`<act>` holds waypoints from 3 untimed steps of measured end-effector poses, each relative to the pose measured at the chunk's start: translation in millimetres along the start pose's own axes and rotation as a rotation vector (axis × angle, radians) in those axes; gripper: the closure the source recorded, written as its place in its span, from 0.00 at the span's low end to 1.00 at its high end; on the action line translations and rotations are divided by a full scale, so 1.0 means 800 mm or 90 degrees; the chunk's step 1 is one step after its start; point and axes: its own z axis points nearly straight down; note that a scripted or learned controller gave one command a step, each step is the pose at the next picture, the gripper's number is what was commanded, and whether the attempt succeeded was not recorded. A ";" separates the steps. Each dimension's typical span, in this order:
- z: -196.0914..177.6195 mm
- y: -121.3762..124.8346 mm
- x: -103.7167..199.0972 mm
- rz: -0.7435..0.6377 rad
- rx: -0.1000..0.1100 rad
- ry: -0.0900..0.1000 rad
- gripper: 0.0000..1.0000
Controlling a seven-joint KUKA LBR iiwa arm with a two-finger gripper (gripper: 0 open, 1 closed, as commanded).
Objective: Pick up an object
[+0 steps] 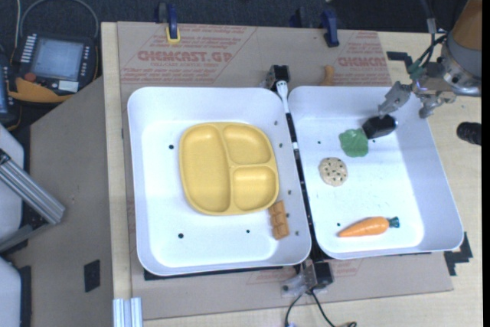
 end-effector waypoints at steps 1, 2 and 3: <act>-0.012 0.004 0.001 -0.003 -0.010 -0.002 0.00; 0.049 0.007 0.013 -0.003 -0.007 -0.001 0.00; 0.105 -0.001 0.016 -0.002 -0.006 -0.001 0.00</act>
